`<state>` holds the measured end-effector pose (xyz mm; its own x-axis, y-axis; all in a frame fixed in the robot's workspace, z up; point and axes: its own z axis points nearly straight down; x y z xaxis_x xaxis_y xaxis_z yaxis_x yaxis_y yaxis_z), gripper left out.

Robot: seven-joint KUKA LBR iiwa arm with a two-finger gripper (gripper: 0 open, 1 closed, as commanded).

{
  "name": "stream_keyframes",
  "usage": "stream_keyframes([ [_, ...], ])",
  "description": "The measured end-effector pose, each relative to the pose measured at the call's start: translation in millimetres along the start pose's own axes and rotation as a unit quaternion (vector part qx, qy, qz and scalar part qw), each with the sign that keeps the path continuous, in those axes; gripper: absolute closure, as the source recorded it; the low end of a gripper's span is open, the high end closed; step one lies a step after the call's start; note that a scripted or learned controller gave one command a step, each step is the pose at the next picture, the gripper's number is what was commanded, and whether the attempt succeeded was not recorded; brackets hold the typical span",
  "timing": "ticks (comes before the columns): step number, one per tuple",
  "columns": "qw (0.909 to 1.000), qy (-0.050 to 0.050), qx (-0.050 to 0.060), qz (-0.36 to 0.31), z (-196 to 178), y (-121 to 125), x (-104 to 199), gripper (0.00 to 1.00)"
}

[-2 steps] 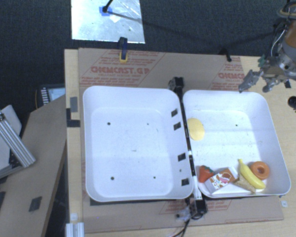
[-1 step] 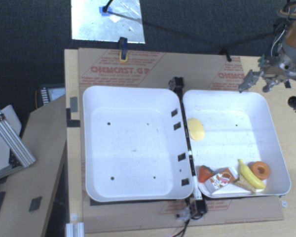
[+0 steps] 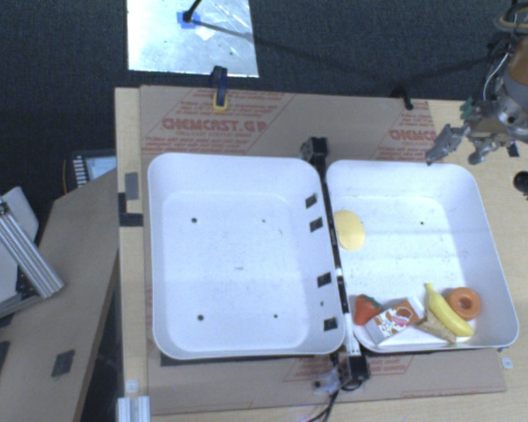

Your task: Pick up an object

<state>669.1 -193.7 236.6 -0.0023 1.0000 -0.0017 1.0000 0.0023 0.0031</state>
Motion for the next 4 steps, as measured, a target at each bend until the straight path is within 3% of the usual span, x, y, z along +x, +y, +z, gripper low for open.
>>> stream_keyframes([
  [1,1.0000,0.000,0.000,0.000,0.0,0.0,0.0,0.00],
  [2,1.0000,0.000,0.002,0.001,62.0,-0.7,-3.0,0.00],
  [3,1.0000,0.002,0.003,-0.003,157.0,-4.2,57.0,0.00],
  [4,1.0000,0.002,0.002,-0.003,151.8,-24.4,110.5,0.00],
])
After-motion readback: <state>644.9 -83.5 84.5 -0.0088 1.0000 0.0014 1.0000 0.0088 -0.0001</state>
